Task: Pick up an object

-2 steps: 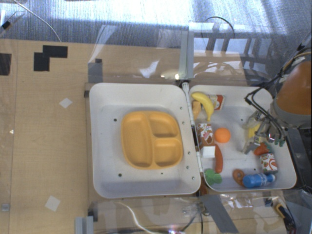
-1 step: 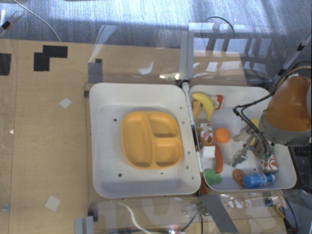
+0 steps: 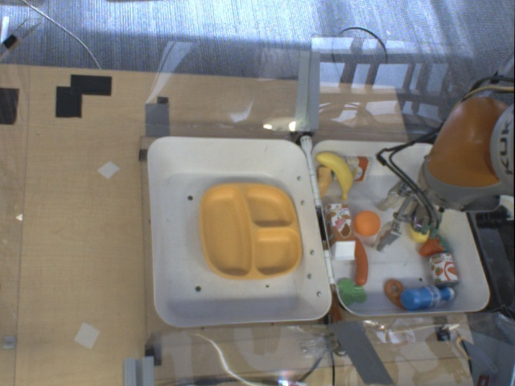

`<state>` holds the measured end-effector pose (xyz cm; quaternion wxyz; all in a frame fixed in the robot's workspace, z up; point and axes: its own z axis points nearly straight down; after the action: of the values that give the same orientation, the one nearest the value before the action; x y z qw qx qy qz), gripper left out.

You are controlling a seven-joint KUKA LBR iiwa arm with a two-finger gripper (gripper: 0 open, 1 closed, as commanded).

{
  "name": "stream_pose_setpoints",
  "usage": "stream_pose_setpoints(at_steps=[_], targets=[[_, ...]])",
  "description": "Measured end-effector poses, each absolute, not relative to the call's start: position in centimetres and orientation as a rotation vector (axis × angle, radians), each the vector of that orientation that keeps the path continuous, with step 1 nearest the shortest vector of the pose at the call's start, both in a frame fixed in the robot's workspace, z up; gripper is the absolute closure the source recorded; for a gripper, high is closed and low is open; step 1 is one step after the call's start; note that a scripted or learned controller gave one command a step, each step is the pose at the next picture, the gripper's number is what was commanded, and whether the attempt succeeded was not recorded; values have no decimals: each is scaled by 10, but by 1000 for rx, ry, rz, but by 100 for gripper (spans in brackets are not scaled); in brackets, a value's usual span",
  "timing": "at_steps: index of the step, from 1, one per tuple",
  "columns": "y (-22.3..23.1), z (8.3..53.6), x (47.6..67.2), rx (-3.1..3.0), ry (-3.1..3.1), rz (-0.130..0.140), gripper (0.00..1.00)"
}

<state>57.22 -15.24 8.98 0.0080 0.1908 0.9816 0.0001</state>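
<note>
My gripper (image 3: 387, 219) hangs over the middle of the right bin (image 3: 479, 284), open, with nothing between its fingers. An orange ball (image 3: 367, 223) lies just left of the fingertips, apart from them. A banana (image 3: 336, 172) rests at the bin's far left corner. Below the ball are a white cube (image 3: 344, 251) and a red sausage (image 3: 361, 264). A small printed carton (image 3: 339, 218) stands left of the ball. A blue bottle (image 3: 424, 297) lies along the near wall. A yellow item (image 3: 420, 233) is partly hidden under the wrist.
The left bin (image 3: 173, 240) holds a yellow divided plate (image 3: 249, 230). In the right bin there are also a green toy (image 3: 351, 293), a small can (image 3: 443, 269) and a red-orange piece (image 3: 393, 289). A metal divider (image 3: 319, 215) separates the bins.
</note>
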Motion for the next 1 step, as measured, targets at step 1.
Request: stream_pose_setpoints(at_steps=[1], targets=[[-152, 105, 576, 586, 3056, 1, 100]])
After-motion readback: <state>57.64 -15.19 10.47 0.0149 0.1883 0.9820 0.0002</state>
